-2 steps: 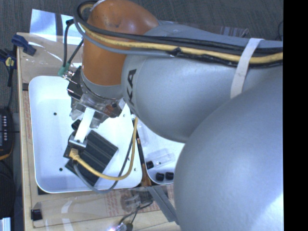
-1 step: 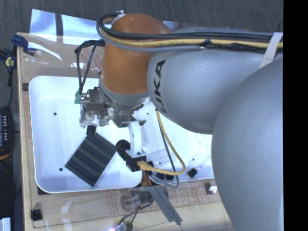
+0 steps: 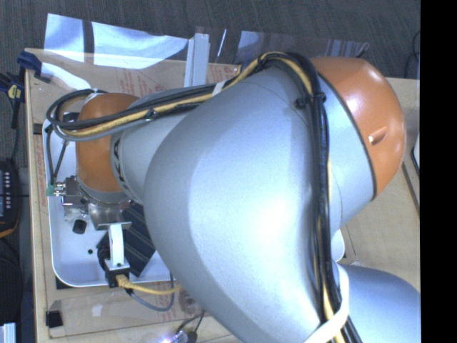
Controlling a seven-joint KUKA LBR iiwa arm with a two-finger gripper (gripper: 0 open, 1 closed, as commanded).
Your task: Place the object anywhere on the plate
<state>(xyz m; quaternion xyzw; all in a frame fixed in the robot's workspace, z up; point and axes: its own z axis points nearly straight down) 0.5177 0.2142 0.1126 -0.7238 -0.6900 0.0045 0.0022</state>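
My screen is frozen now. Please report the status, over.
Wrist low over left bin. Object and plate: cannot tell. Arm blocks most of the view.

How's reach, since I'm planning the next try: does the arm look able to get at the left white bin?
Probably yes: the arm bends down with its wrist over the left bin, and nothing visible lies between them.

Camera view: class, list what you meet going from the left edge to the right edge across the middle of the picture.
From the left: black device → left rim of the white bin → orange wrist band → grey arm link → orange joint cap.
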